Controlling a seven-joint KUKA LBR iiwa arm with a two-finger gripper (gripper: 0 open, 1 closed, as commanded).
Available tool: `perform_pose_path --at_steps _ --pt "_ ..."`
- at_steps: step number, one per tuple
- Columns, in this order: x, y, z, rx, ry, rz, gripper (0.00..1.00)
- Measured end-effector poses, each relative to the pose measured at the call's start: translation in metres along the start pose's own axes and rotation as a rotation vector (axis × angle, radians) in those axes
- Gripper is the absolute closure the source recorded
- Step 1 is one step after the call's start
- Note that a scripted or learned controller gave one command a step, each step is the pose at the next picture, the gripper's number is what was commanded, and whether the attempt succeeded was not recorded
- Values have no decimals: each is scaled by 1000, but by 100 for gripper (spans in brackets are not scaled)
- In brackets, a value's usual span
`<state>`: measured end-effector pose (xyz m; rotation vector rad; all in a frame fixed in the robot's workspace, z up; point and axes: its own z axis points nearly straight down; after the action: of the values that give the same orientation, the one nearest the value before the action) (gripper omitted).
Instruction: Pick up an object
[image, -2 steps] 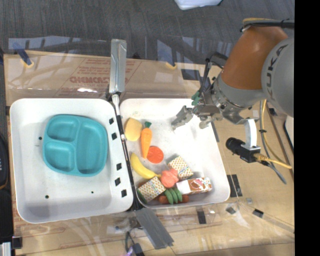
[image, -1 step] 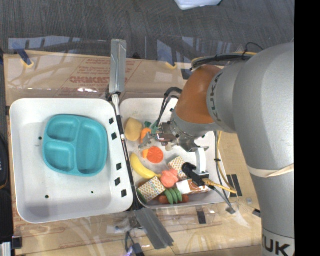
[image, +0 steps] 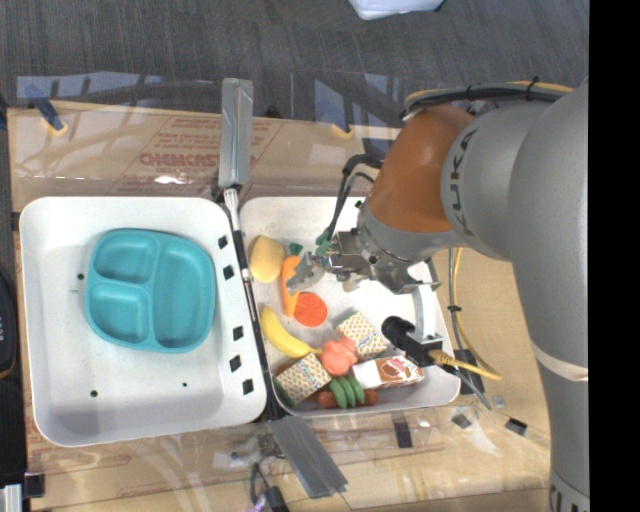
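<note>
Tool hanging low in right bin, finger state impossible to tell. Carrot lying just left of tool tip (maybe touching), lemon beside it, orange disc just below.

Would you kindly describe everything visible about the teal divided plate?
The teal divided plate looks like smooth plastic, a rounded rectangle with three compartments: one long section along its right side and two smaller ones on the left. It lies flat, slightly rotated, on the floor of the left bin, with nothing on it.
</note>
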<state>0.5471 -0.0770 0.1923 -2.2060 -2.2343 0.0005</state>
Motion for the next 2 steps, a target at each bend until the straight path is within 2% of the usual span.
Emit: perform_pose_path --at_steps 1,2 --pt "-20 9 78 6 0 -37 0" --pt "-44 46 101 2 0 -56 0"
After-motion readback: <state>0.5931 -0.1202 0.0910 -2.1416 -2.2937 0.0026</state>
